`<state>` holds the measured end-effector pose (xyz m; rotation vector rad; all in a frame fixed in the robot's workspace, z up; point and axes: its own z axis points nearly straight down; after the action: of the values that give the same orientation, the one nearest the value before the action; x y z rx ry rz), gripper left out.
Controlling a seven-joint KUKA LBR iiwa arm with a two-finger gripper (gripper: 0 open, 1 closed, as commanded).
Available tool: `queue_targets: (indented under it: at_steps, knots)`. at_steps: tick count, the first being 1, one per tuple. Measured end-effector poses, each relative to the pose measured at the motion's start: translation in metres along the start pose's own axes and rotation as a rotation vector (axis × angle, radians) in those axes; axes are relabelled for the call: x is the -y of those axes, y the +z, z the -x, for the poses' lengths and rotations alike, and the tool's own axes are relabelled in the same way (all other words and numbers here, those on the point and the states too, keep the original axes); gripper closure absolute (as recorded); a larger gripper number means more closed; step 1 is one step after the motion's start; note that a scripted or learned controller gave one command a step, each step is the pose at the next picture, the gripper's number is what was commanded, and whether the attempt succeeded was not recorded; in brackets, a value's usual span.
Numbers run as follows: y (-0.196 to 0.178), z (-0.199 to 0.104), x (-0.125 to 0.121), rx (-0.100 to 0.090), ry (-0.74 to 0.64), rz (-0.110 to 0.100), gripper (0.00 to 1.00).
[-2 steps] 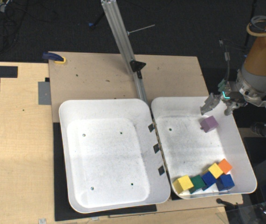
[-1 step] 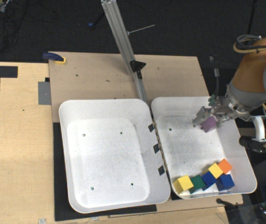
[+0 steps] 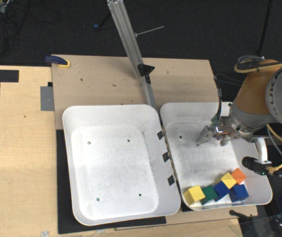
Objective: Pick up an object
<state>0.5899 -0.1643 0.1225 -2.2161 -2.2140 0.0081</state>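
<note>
Over the middle of the right bin (image 3: 180, 113) the gripper (image 3: 215, 135) is seen, though whether its claw is wide or narrow cannot be told. A descent squarely over one block is advised. Well apart, at the bin's near right corner, the coloured blocks (image 3: 219, 187) are clustered

arm (image 3: 259, 100): cut off beyond the orange band by the view's right side
gripper (image 3: 211, 135): too small and blurred to read the fingertips
blue block (image 3: 238, 193): partly hidden behind neighbouring blocks
</note>
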Motion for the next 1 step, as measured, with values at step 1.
queue_targets:
  at_steps: [1]
  knots:
    - [0.0313,-0.0006,-0.0011,0.002,0.002,0.009,0.00]
